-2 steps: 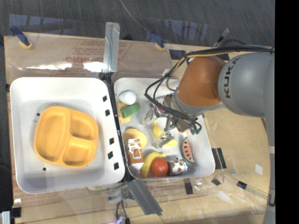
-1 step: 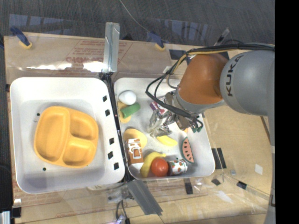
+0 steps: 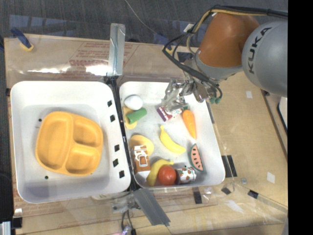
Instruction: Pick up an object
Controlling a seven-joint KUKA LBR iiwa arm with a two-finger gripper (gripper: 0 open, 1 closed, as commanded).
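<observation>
The grey arm (image 3: 264,48) with its orange band is reaching in from the right and hanging over the far part of the right bin (image 3: 215,146). Its gripper (image 3: 175,98) is pointing down toward a small purple-and-white packet (image 3: 168,113) lying near the middle of that bin's far half. The metal tips are sitting just above or against the packet's top edge, and it is too cluttered there to tell whether they are touching it. Whether the claw is apart or together, I cannot tell, and nothing is visibly clamped in it.

The right bin is holding about 10 toy foods. A white egg (image 3: 133,102) is lying near the far left corner, with a green cylinder (image 3: 137,114) just beside it on a yellow piece. An orange carrot (image 3: 189,123) is lying right of the packet, pointing toward the near side. A yellow banana (image 3: 170,142) is resting in the middle. A watermelon slice (image 3: 195,156) is sitting near the right wall. Along the near side, a red tomato (image 3: 167,175) is touching a yellow fruit (image 3: 156,170), and a small printed can (image 3: 186,175) is lying just right of the tomato. A small orange-and-white carton (image 3: 142,159) is standing by the left wall on a yellow slice.

The left bin (image 3: 24,106) is holding 1 yellow divided plate (image 3: 68,142) with 3 sections.
</observation>
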